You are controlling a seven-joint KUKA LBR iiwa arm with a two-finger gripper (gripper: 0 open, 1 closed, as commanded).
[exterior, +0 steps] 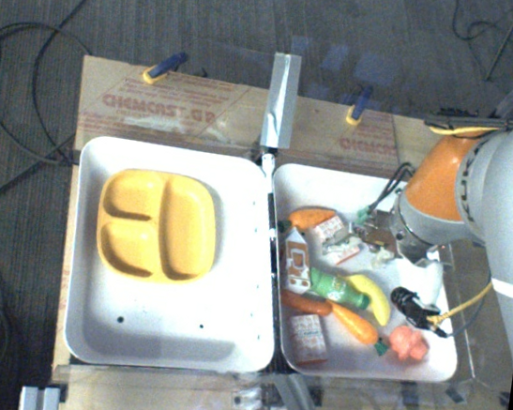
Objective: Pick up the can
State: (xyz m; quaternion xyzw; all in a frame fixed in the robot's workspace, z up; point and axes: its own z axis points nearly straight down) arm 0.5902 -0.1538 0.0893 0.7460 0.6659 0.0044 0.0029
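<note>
1. I've got the gripper (374, 233) low in the right bin (447, 368), toward its 12 o'clock end, hanging off the grey arm (512, 207) with the orange band (438, 182).
2. How the gripper stands, apart or together, I cannot tell; it's a dark tangle against the clutter.
3. Just at the gripper's 9 o'clock sits a white-and-red packet (338, 234), with an orange piece (309, 217) beside it at the bin's 11 o'clock.
4. At the gripper's 7 o'clock I see a small carton (298, 262) lying along the bin's left wall.
5. At 6 o'clock from the gripper lie a green bottle (338, 288) and a yellow banana (371, 298), touching each other.
6. The can (307, 337), the thing I'm after, lies on its side at the bin's 7 o'clock corner, well apart from the gripper.
7. Just above the can are a red sausage-like piece (307, 303) and a carrot (354, 323); a pink toy (407, 344) sits at 5 o'clock.
8. The left bin (98, 319) holds a yellow divided tray (159, 224).
9. Both bins rest on the counter (180, 108).
</note>
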